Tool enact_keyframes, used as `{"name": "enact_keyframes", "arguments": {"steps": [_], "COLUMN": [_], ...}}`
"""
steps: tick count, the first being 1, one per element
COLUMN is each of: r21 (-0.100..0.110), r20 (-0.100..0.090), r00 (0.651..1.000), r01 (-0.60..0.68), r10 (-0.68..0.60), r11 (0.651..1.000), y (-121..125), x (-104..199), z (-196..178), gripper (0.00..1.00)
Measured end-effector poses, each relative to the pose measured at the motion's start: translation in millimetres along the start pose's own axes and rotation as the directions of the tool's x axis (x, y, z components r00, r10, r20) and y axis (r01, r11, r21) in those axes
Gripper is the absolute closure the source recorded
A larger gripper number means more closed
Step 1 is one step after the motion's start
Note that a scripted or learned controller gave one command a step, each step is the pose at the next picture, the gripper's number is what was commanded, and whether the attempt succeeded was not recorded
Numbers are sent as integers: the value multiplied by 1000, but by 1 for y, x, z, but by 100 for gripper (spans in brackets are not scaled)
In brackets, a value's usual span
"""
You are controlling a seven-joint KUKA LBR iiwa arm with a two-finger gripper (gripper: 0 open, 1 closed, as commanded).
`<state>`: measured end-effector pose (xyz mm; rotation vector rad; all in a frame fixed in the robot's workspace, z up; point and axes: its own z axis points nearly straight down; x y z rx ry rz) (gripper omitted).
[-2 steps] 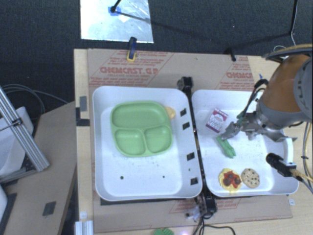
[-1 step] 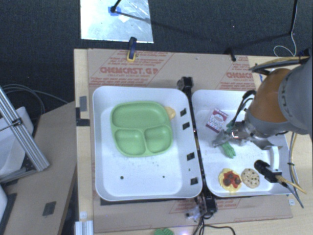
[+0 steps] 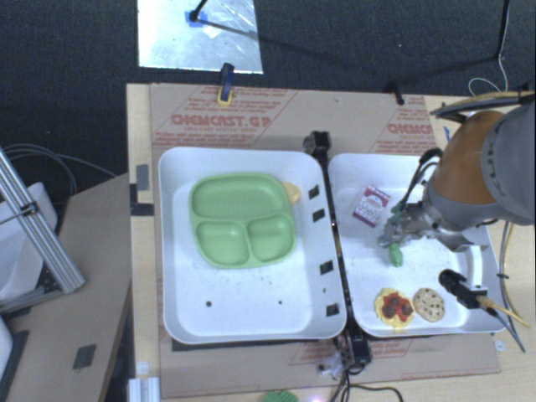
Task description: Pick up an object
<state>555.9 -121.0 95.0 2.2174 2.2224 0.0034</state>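
Gripper (image 3: pixel 400 231) stood low in the right-hand bin (image 3: pixel 360 308), centre-right of frame, arm entering from the right edge. Small green object (image 3: pixel 395 256) lay on the bin floor directly below the gripper in the frame, touching or just apart from its tip, long axis approx. up-down in frame; jaw state could not be told, metalwork too cluttered, and nothing was seen betw. them. Judgement: green piece was the nearest candidate, pink packet (image 3: pixel 371 205) up-left, pizza toy (image 3: pixel 394 306) and cookie (image 3: pixel 429 304) further down-frame.

Around my station: dark carpet floor (image 3: pixel 67 74); shiny metal sheet (image 3: pixel 199 23) on it; cardboard-lined bench (image 3: pixel 251 115); tan side table (image 3: pixel 75 249), aluminium frame (image 3: pixel 33 224); black cables (image 3: pixel 352 53).
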Motion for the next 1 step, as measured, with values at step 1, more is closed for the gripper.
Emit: {"name": "enact_keyframes", "arguments": {"steps": [1], "r21": [-8], "r20": [-2], "r00": [1000], "r01": [10], "r10": [-10], "r11": [1000], "y": [14], "x": [71], "z": [-95], "gripper": [100]}}
